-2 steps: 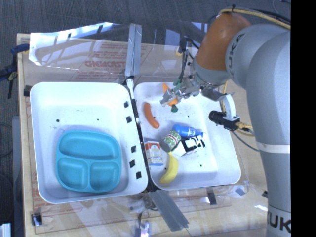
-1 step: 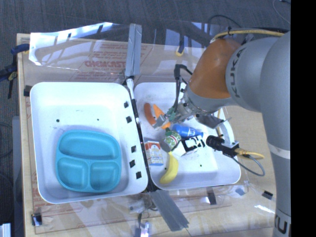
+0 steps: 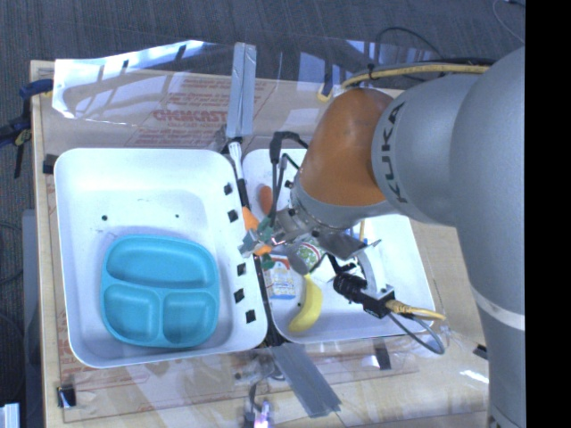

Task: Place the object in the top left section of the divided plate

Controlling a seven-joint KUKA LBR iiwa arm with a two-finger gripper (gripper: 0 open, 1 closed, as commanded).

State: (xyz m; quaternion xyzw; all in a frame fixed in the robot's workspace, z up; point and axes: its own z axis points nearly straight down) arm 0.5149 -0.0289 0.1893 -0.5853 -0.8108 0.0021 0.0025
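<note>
**Arm low over the right bin, pick not yet confirmed**

The grey KUKA arm with its orange band [image 3: 352, 150] reaches in from the right and hangs low over the left part of the right-hand shallow white bin [image 3: 406, 315]. Its two-finger gripper [image 3: 268, 237] sits close to the wall between the bins, among a cluster of small items; the wrist covers it, so I cannot tell how it is set or whether it has hold of anything.

Just beside and nearer than the gripper lie a yellow banana [image 3: 309, 308], a small clear bottle with a pale label [image 3: 282, 283], and a small round green-and-white item [image 3: 309, 256]. An orange, carrot-like piece [image 3: 265, 198] lies just beyond the gripper. Which of these is the object meant cannot be told.

The turquoise plastic divided plate [image 3: 161, 290] rests in the left-hand shallow white bin [image 3: 134, 181], toward its near side, all three sections bare.

My judgement: this is the grasping step, with transport and placing not yet done. The next move calls for a secure grip, a lift clear of the dividing wall, travel left, and a lowering over the plate's far-left section.

Writing: "KUKA" reads on the arm's grey casing. Faded reddish lettering shows on the cardboard [image 3: 169, 105] beyond the bins, too blurred to read. The bottle's label is illegible.
</note>
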